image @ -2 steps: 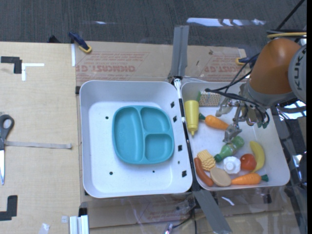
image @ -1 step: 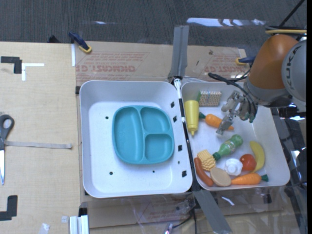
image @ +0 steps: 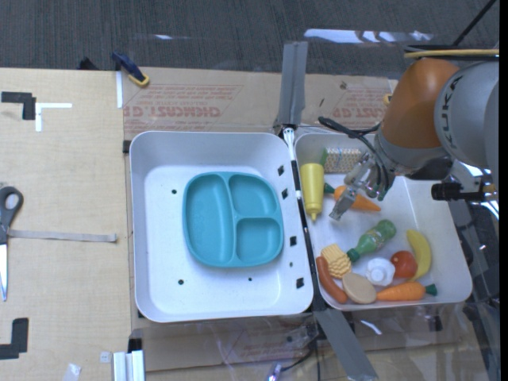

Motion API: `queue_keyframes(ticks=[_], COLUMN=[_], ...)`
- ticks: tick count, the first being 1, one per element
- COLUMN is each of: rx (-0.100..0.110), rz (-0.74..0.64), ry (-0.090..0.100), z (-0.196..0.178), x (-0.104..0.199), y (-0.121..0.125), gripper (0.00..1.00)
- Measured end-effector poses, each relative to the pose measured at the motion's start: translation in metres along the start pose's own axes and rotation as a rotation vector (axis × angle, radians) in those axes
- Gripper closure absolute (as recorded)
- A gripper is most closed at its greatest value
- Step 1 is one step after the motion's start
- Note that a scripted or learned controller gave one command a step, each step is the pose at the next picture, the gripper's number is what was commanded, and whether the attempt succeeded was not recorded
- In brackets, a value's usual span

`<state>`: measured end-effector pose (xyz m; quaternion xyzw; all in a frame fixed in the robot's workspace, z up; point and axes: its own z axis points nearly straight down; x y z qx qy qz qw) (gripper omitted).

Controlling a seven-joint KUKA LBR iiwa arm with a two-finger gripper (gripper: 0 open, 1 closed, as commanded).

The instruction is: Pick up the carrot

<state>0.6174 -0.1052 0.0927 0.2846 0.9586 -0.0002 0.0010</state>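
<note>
Carrot (image: 363, 202) directly beneath hand (image: 355, 190), touching.

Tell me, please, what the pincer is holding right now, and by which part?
The pincer is down at a carrot in the right bin; a hold cannot be told.

The gripper (image: 355, 190) covers the upper end of an orange carrot (image: 365, 204) in the right bin (image: 448, 240), and whether its fingers close on the carrot cannot be told. The grey arm (image: 468, 109) runs off the frame's right edge and hides that bin's far right corner, behind the jaws. Well to the jaws' left, a pair of scissors (image: 6, 213) is cut off by the left edge, and in front of the jaws a round beige piece (image: 359, 288) overlaps a second carrot (image: 403, 292).
</note>
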Motion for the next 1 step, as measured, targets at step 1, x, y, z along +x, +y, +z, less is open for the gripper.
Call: queue_keyframes(ticks=[1], rx=[0.000], rz=[-0.004], ry=[-0.005], z=[-0.0105], x=[-0.0011], y=[0.0009], gripper=[1.00])
